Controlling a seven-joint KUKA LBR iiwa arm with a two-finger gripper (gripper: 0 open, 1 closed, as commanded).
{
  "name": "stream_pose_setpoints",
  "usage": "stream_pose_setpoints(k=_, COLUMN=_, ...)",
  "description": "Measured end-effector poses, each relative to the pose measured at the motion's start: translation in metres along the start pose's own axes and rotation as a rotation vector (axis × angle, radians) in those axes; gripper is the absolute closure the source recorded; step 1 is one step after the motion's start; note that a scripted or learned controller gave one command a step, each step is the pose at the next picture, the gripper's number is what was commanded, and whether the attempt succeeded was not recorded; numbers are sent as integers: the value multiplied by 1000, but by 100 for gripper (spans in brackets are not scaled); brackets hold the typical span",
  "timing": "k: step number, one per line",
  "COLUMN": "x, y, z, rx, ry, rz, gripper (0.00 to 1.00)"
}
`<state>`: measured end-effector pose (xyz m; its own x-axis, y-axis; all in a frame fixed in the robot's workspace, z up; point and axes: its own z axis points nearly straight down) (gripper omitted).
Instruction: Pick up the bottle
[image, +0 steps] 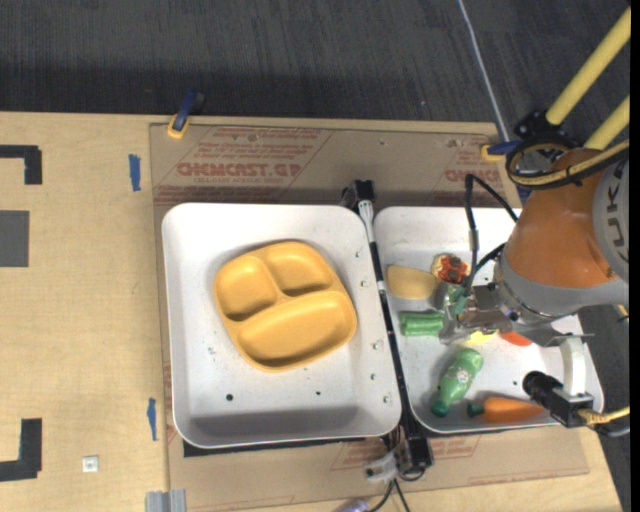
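Observation:
The green bottle (456, 379) with a pale label lies on its side in the right bin (420, 225), near that bin's front edge, cap end pointing front-left. My gripper (463, 314) hangs over the middle of the right bin, just behind the bottle's upper end and apart from it. The grey and orange arm reaches in from the right and hides the bin floor under it.
Around the gripper in the right bin lie a green stick-shaped item (420, 323), a tan piece (410, 282), a small orange-red item (450, 267), a red bit (515, 339) and a carrot (511, 407). The left bin (190, 330) holds a yellow divided plate (285, 303).

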<state>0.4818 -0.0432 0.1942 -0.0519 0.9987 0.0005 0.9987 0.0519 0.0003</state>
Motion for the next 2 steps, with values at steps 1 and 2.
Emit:
stream_pose_setpoints(k=1, x=0, y=0, z=0, rx=0, ry=0, rz=0, gripper=0)
stream_pose_setpoints(k=2, x=0, y=1, z=-10, rx=-2, ry=-1, rz=-1, gripper=100)
